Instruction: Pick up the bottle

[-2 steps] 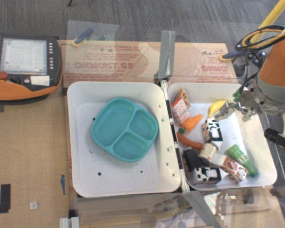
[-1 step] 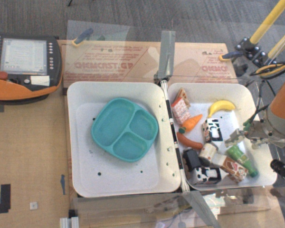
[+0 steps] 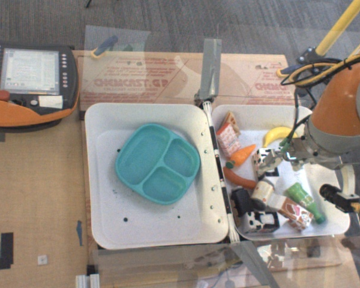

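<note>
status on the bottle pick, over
Gripper low over right bin, grip unclear. Green bottle lying free, near corner. Carton touching it.

- One camera, fixed above the bench (image 3: 36, 179), looks down at a slant rather than straight down.
- It faces the bench's far edge: grey carpet (image 3: 168, 5) fills the top of the picture, and the near bench edge runs along the bottom.
- It stands at middle range, near enough to take in both white bins whole: the left bin (image 3: 99, 161) near centre, the right bin (image 3: 339, 221) toward the right edge.
- The arm (image 3: 342, 110) enters from the right and covers part of the right bin's far corner.
- The lower right corner looks blurred, perhaps by a clear sheet or glare.
</note>
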`<state>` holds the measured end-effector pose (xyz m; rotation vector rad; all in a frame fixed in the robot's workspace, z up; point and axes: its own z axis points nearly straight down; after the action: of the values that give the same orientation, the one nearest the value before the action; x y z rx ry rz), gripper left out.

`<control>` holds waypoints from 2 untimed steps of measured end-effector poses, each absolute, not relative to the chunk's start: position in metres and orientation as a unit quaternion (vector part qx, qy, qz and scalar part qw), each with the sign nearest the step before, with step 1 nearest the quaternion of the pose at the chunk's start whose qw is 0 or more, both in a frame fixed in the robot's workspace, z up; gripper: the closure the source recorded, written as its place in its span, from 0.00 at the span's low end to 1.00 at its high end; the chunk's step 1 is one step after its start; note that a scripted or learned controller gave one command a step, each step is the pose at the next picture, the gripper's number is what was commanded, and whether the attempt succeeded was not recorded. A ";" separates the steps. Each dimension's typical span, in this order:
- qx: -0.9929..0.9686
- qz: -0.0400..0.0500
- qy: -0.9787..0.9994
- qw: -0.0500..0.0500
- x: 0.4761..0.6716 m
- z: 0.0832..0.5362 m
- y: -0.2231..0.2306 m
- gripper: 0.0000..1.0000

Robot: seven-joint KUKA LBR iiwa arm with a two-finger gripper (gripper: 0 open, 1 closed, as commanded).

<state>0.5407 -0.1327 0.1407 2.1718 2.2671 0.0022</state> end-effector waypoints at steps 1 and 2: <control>0.637 0.002 0.771 -0.001 0.490 0.093 -0.208 0.00; 0.636 0.000 0.771 0.001 0.480 0.210 -0.225 0.00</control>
<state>0.4799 -0.2247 0.2096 1.9978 2.4210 0.0011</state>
